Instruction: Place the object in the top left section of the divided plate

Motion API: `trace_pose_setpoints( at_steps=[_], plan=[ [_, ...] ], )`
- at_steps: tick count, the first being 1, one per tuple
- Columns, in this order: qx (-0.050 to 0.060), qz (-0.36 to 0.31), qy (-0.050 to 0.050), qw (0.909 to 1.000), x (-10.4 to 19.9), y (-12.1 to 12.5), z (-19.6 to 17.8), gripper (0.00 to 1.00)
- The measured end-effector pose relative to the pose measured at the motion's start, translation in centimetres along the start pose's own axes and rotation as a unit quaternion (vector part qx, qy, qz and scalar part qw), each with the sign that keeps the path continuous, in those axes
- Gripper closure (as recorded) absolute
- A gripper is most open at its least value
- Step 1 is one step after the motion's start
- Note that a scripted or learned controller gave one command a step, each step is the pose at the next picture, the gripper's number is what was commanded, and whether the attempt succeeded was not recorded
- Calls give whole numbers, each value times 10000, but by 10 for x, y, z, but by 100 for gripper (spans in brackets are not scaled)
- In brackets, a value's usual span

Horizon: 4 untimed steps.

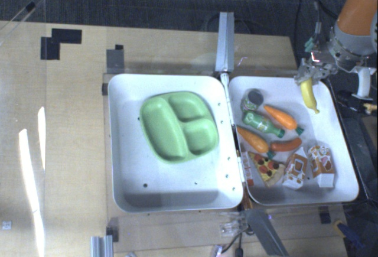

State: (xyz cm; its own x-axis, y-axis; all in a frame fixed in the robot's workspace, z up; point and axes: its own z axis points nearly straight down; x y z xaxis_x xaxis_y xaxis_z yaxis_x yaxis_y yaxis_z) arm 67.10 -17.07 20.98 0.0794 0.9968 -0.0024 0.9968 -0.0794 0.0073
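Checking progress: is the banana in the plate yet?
No. The banana hangs below the gripper over the right bin; the plate is in the left.

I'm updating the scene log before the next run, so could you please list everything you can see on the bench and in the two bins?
Divided plate: 1, green, in the left bin.
Banana: 1, yellow, hanging just under the gripper at the right bin's far corner.
Carrots: 2, orange, middle of the right bin.
Bottle: 1, green, between the carrots.
Can: 1, grey, far left of the right bin.
Sausage: 1, reddish, below the carrots.
Pizza slice: 1, near edge.
Small cartons: 2, white and orange, near right corner.
Black markers: on the bench, far left.
Gripper: 1, grey, above the banana.
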Motion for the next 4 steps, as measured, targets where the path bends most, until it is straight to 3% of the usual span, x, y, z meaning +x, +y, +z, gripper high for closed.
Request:
trace_pose_setpoints(
  at_steps=[1, 2, 3, 4],
  plan=[
    [19, 1307, 12, 9914, 44, -36, -16, 100],
    [36, 1327, 12, 9911, 110, -68, -27, 100],
    [35, 1361, 11, 9907, 159, -84, 26, 100],
    [26, 3029, 8, 9530, 244, -44, -22, 100]
  ],
)
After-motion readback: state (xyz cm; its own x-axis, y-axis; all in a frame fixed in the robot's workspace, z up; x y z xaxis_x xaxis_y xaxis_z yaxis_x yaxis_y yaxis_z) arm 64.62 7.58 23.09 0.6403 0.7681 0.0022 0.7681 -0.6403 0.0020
